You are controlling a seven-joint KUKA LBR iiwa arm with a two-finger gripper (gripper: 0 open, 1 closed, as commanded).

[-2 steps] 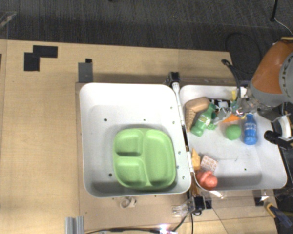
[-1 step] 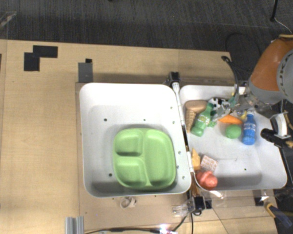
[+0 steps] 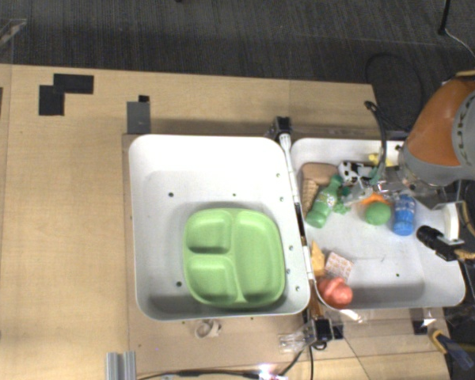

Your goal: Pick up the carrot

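Red and round, a toy fruit [image 3: 337, 292] sits at the 7 o'clock corner of the right bin [image 3: 439, 287], with a small printed packet [image 3: 337, 265] touching it on its 12 o'clock side. Next door, the left bin [image 3: 154, 212] holds a green divided plate [image 3: 234, 254], lying flat toward that bin's 6 o'clock side.

The carrot [image 3: 374, 203] is in the right bin, a little toward 12 o'clock from the middle, its orange body meeting a rounded green end at its 6 o'clock side. It is crowded: a green bottle [image 3: 323, 204] lies tilted at its 9 o'clock, a blue bottle [image 3: 404, 214] stands just beside it at 3 o'clock, and a black-and-white toy cow [image 3: 348, 172] is at 11 o'clock. A brown item [image 3: 313, 177] rests at the bin's 10 o'clock corner.

The arm [image 3: 451, 129] comes in from 3 o'clock, and the gripper [image 3: 389, 185] is low over the cluster, just at the carrot's 1 o'clock. (Clutter and the wrist hide its tip, so I cannot tell whether it is open or closed, or whether it touches the carrot.)
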